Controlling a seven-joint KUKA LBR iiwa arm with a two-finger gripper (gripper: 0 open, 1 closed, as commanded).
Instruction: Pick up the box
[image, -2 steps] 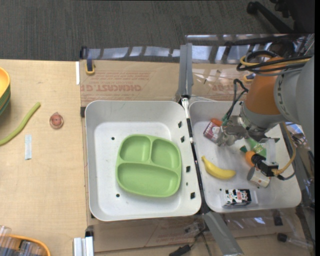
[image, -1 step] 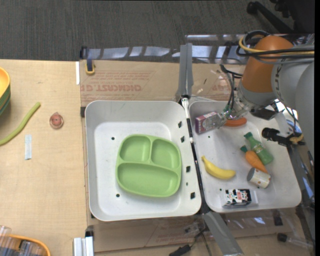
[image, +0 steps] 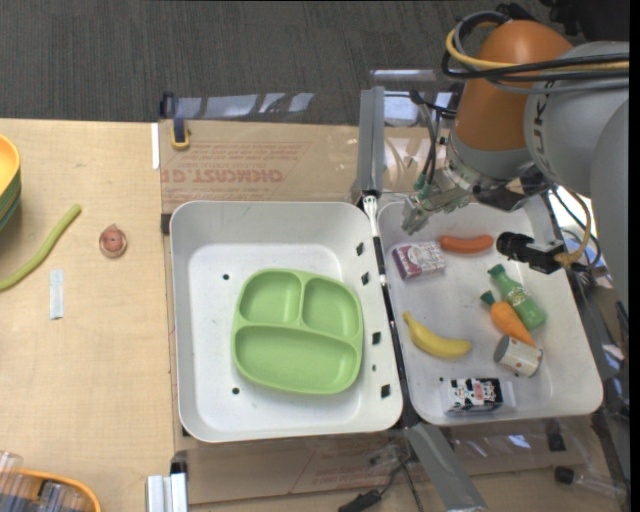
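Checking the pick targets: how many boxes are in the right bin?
2: a pink box near the bin's back left, below the gripper, and a black-and-white box at the front edge.

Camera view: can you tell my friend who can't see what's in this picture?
A grey robot arm's gripper hangs over the right bin, just above a small purple box. That bin also holds a banana, a carrot, a green bottle and a sausage. The left bin holds a green divided plate.
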